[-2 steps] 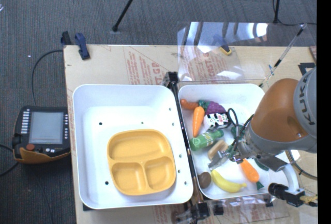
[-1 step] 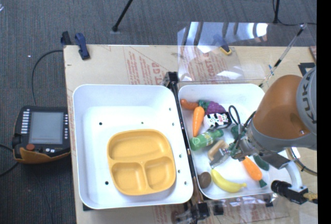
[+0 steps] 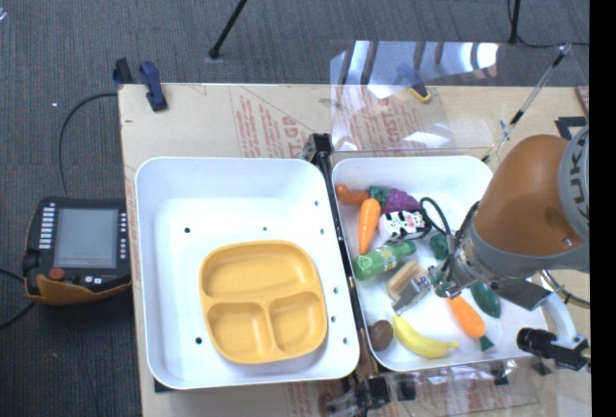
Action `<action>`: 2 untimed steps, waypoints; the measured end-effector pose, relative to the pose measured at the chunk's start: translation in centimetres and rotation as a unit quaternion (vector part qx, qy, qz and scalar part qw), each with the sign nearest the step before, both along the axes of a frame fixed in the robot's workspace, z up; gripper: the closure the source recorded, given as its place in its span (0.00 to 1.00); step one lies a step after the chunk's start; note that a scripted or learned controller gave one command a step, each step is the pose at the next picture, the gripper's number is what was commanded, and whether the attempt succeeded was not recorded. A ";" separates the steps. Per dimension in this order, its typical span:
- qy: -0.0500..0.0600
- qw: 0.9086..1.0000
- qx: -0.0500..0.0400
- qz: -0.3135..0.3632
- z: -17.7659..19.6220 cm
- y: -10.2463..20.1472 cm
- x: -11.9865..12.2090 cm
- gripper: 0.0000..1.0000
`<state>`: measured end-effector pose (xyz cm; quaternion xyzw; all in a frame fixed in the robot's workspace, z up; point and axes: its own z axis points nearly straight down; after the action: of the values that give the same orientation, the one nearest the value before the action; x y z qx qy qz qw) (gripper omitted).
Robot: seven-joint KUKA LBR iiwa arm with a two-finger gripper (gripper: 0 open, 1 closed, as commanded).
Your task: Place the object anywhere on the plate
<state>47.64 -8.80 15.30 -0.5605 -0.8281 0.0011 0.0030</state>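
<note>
Banana (image 3: 424, 338), then red-lettered cardboard (image 3: 279, 121)

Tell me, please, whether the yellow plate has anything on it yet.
Empty. The yellow plate in the left bin shows three bare compartments; the toy food, such as the banana, lies in the right bin.

Grey arm (image 3: 539, 213) with a broad orange band

A big rounded orange band (image 3: 525, 198) wraps the arm above the wrist, glossy and smooth. Above it the casing is light grey, and dark letters, part of a maker's name, show at the picture's edge. Below the band a grey collar narrows to the wrist. A thin black cable (image 3: 438, 218) loops beside the wrist, and small silver and dark metal parts sit at the tip.
</note>
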 end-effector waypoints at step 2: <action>0.004 0.993 0.001 -0.117 -1.5 -1.0 -0.2 0.00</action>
<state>47.40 -9.81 13.77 -0.6534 -0.7570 0.0023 0.0066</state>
